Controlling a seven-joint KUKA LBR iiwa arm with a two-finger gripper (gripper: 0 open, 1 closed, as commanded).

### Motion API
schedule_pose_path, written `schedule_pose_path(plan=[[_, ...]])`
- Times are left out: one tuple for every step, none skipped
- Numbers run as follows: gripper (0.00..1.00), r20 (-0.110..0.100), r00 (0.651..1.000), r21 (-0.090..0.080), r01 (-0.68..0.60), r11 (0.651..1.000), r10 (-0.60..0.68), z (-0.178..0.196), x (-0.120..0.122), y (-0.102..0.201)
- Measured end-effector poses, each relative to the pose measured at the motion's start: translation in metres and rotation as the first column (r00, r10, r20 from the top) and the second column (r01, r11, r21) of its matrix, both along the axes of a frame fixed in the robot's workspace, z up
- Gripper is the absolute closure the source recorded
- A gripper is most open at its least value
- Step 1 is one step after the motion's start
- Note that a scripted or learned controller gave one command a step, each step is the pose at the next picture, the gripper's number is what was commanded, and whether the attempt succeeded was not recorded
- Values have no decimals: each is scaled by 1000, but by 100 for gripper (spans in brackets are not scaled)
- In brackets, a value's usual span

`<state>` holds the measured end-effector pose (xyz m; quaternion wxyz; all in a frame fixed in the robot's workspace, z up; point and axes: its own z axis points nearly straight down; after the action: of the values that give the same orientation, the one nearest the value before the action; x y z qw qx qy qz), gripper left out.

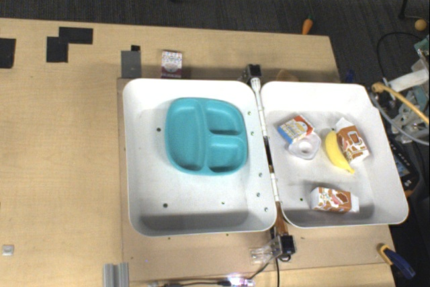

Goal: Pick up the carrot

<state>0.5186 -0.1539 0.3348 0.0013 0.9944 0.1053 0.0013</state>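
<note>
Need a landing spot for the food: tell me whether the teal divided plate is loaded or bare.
Bare. The teal divided plate lies flat in the left bin, all its compartments showing plain teal with nothing in them.

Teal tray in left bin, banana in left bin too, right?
No. The banana lies in the right bin, among the small packets. The teal tray is in the left bin, as you said. The camera view shows it.
</note>
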Motion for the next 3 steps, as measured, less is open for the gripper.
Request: schedule_pose_path(plan=[[100, -5, 1000, 2, 3, 1000, -3, -42, -32, -54], [100, -4, 1000, 5, 2, 1000, -2, -56, -31, -51], [100, -8, 1000, 7, 3, 1000, -3, -126, -31, -36]])
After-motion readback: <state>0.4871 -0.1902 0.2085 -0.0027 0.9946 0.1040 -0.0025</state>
